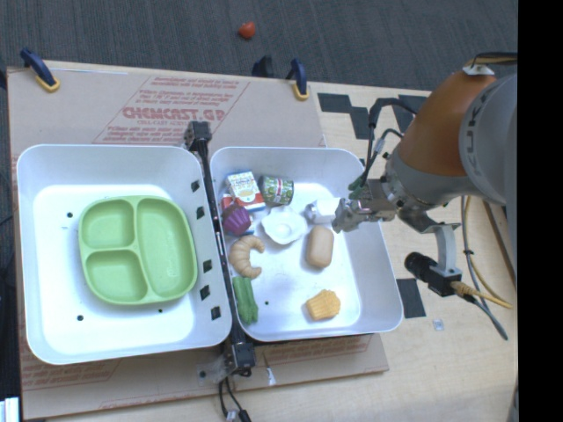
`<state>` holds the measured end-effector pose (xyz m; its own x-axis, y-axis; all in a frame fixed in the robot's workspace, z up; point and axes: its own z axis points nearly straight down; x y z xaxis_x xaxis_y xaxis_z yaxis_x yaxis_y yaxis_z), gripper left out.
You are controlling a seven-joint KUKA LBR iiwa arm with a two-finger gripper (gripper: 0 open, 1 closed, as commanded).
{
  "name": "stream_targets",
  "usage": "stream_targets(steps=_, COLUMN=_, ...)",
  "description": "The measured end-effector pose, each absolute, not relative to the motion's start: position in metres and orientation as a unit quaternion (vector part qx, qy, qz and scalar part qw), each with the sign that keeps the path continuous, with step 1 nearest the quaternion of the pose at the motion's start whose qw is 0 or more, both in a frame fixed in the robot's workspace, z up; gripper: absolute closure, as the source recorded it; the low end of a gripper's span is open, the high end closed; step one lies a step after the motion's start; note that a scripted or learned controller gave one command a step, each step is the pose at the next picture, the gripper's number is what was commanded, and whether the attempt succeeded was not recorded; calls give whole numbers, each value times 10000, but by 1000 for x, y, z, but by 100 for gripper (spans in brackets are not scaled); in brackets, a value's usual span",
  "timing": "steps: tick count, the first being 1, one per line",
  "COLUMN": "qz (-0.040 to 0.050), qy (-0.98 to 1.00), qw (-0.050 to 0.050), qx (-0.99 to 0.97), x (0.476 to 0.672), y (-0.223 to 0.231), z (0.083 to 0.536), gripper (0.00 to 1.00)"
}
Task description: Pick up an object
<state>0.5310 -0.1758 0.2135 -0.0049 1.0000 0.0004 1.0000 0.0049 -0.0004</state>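
Note:
The right bin [374,275] holds several toy foods: a tan potato [319,247], a yellow corn piece [323,305], a croissant [245,256], a purple onion [237,221], a green pod [245,301], a white cup-like piece [281,229], a small carton [242,187] and a green can [278,190]. My gripper [327,218] hangs low over the bin's right middle, just above the top end of the potato. I see nothing held in it.
The left bin [40,315] carries a green divided plate [138,249]. A black clip rail [211,236] runs between the bins. Cardboard lies under both bins, with clamps at its far edge. A small red thing [248,31] lies on the floor beyond.

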Motion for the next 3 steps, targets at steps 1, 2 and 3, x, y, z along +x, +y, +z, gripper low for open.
stream_targets(steps=1, qz=1, qy=-7089, qw=4, qx=-7053, x=531, y=-176, z=213, gripper=0)
stream_targets(steps=2, qz=2, qy=-7097, qw=-4, qx=-7045, x=588, y=-180, z=92, gripper=0)
stream_targets(steps=3, qz=3, qy=-7113, qw=10, qx=-7029, x=589, y=-179, z=102, gripper=100)
